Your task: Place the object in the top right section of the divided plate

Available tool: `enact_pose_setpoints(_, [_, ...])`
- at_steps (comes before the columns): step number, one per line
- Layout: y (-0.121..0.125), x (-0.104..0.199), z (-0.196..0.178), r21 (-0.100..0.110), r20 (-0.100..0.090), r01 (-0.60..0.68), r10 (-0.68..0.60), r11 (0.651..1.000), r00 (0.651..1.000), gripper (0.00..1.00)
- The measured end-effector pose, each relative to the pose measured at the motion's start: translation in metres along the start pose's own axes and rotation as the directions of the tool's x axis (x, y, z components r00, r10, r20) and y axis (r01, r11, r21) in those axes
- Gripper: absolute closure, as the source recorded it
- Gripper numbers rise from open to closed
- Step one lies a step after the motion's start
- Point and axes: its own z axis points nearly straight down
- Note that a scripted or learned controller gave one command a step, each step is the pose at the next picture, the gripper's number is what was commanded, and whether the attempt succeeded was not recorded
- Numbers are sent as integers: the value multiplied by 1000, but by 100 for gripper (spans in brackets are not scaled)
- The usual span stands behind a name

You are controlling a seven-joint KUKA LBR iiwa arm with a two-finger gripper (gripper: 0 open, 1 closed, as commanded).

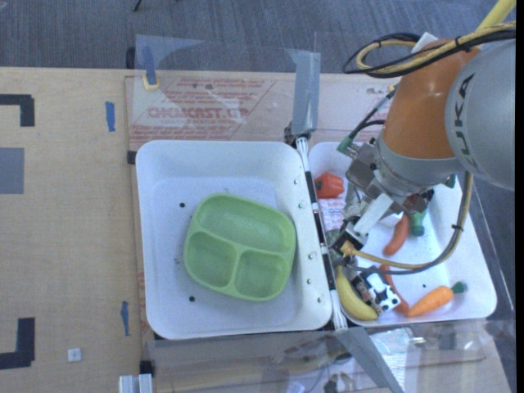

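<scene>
The green divided plate point(239, 246) lies in the left bin point(155, 219), with nothing in its three sections. My gripper point(409, 205) hangs over the right bin point(479, 289), mostly hidden under the grey and orange wrist. Directly below it lies a small orange carrot point(397, 234) with a green top. A red-orange toy vegetable point(329, 184) sits at the bin's far left, near the divider. A yellow banana point(352, 297), a black and white object point(381, 290) and a second carrot point(430, 300) lie along the near side.
The ridge between the two bins point(315, 236) runs just left of the wrist. A clear plastic sheet point(205, 105) is taped to the bench behind the left bin. Yellow cables point(409, 51) loop above the arm.
</scene>
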Motion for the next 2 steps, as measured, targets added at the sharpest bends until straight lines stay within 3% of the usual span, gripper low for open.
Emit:
enact_pose_setpoints(1, [-57,-5,11,1,1,166,-166,986,986,100])
enact_pose_setpoints(2, [-56,-6,2,1,1,161,-161,987,987,100])
